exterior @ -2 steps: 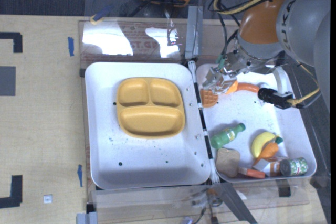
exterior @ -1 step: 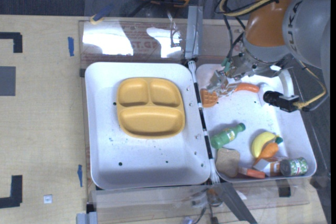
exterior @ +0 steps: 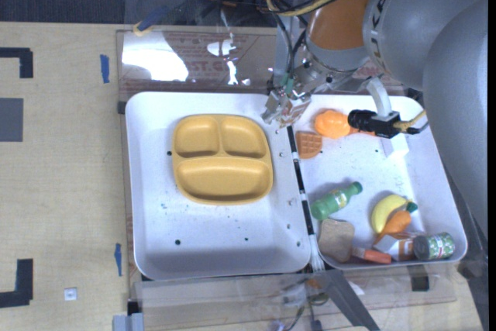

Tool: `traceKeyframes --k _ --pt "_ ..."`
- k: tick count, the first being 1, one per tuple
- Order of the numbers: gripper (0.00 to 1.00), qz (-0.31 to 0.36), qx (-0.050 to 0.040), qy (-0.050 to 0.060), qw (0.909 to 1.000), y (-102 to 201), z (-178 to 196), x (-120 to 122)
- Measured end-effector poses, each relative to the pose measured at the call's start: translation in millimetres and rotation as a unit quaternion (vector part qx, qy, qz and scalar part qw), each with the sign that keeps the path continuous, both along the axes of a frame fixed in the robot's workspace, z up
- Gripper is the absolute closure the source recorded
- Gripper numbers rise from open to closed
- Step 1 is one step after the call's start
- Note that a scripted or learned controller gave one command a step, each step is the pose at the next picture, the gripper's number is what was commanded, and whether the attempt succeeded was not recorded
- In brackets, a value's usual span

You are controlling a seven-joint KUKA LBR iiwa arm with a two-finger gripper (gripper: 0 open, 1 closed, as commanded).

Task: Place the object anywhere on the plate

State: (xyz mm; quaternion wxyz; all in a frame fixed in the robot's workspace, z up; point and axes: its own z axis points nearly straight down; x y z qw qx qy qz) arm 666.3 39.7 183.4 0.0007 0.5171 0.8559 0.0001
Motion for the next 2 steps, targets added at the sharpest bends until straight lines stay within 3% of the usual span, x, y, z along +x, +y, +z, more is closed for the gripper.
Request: traceKeyframes --k 1,2 --pt "1.0 0.145 0.0004 0.004 0.9895 70.7 -49.6 -1.0" --pt "0.0 0.145 0.0004 0.004 0.9895 70.5 -49.4 -0.8"
